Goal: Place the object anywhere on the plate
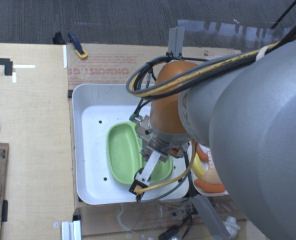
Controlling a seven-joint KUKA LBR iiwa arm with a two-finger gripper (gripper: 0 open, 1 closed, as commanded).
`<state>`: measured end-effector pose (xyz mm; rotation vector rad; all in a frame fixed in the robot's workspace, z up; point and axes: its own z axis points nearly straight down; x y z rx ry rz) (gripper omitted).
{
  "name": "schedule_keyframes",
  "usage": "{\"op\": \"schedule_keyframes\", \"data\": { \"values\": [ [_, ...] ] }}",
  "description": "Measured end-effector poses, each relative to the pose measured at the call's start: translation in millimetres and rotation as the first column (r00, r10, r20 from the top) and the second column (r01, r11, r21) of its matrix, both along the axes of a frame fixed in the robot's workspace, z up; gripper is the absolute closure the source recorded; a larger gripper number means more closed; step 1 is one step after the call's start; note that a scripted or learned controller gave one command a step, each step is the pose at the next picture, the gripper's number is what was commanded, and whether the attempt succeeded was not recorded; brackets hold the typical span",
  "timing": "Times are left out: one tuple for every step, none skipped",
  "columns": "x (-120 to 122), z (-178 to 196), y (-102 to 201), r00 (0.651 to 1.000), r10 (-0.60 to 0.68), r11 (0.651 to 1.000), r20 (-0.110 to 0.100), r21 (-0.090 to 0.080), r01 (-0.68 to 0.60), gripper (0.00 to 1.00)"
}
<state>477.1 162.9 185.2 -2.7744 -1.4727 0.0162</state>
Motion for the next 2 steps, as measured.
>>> {"op": "schedule_keyframes", "data": {
  "values": [
    [1.1,6.2,-1.8,1.000,-0.004,1.000,-0.005,-0.004,0.004,1.00],
    [1.1,6.2,-1.8,1.000,-0.004,1.000,-0.005,-0.004,0.004,0.00]
  ]
}}
